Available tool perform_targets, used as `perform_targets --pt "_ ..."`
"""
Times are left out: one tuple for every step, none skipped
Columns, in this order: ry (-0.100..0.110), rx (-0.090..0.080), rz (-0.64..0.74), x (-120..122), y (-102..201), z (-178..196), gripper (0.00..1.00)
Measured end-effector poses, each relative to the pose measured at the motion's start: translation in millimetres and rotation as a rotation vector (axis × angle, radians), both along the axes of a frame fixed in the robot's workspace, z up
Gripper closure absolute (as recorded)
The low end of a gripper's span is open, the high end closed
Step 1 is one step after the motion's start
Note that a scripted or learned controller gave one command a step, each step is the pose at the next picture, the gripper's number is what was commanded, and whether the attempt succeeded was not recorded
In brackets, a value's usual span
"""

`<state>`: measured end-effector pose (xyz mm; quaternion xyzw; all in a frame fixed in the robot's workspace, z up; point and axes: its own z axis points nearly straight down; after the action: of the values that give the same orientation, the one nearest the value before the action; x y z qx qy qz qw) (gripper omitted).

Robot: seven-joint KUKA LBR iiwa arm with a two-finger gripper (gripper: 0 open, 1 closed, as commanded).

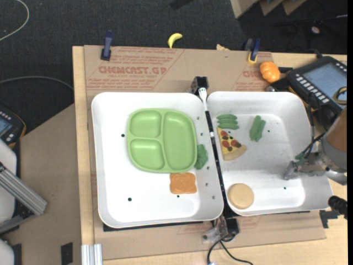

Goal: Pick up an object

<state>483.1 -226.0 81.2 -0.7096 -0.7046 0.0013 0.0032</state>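
Reaching in from the right, the claw (290, 171) sits low over the right bin (276, 101), near its right wall, and whether it is released or clenched cannot be told from this slanted view; nothing shows between its tips. The nearest candidate to lift is the round tan cookie (241, 195) at the bin's near left corner, well apart from the claw. Farther off lie the pizza slice (229, 143), a green pea pod (226, 121) and a second green pod (257, 128) toward the far side.

To do this step well, I judge the arm should pick one isolated piece, centre over it and come straight down, since flat toys like these offer little height to pinch. The cookie looks like a smooth, low disc, so the grip would need to span its rim; the upright green pod is narrower and may be the easier target.

The left bin (110, 164) holds a pale green divided plate (161, 140) with three compartments, glossy and moulded, a dark green leafy piece (201, 156) touching its right edge, and an orange-brown toast square (182, 183) just beside its near edge. Both bins look like thin white plastic, resting on a cardboard-covered table (138, 65).
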Motion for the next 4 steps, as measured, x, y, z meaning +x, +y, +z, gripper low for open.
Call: perform_targets --pt "-0.004 -0.001 0.006 -4.5 2.5 3.4 1.0" --pt "-0.007 -0.003 0.006 -4.0 2.3 3.4 1.0" --pt "-0.009 -0.004 0.008 3.5 2.3 3.5 1.0" --pt "-0.006 -0.002 0.007 -0.5 2.3 3.4 1.0"
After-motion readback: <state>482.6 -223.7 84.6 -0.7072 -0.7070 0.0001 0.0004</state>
